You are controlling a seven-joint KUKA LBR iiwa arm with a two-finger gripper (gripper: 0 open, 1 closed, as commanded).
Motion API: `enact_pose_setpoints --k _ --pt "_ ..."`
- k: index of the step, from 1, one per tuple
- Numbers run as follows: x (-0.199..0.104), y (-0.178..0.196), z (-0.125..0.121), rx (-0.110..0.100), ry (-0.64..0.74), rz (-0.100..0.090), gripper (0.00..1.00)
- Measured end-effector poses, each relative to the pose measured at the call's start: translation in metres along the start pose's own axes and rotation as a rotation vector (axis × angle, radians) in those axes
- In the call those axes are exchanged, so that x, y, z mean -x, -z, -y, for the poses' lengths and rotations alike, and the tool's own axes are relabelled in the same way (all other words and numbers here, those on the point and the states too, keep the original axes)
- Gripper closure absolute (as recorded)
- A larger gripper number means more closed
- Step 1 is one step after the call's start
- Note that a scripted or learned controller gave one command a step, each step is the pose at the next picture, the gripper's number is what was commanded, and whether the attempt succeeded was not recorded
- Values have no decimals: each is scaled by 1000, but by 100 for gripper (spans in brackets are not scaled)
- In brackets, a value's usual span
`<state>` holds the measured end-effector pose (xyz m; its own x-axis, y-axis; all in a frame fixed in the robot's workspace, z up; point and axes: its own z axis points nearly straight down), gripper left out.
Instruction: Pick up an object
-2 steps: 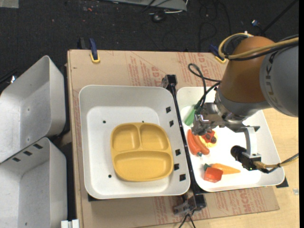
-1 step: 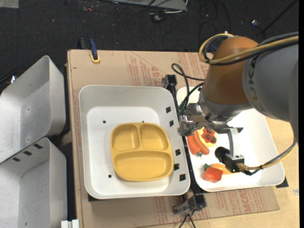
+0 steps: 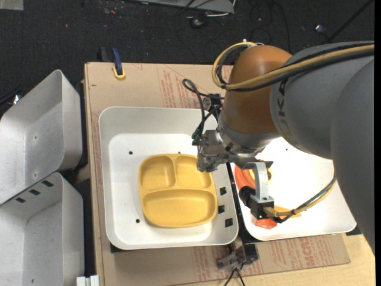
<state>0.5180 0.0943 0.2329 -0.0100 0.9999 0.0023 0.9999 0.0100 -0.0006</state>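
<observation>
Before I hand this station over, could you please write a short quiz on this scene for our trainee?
1. True or false: the yellow tray lies in the right bin.
2. How many compartments does the tray have? A) two B) three C) five
3. Fill in: the arm hangs over the ____ between the two bins.

Key
1. False: it lies in the left bin.
2. B: two small ones at the far side, one long one at the near side.
3. Divide. Orange things lie just beside it in the right bin, partly hidden by the arm.
</observation>
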Motion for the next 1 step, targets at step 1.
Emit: enact_pose_setpoints --k 1 --pt "4 0 0 0 -8 3 0"
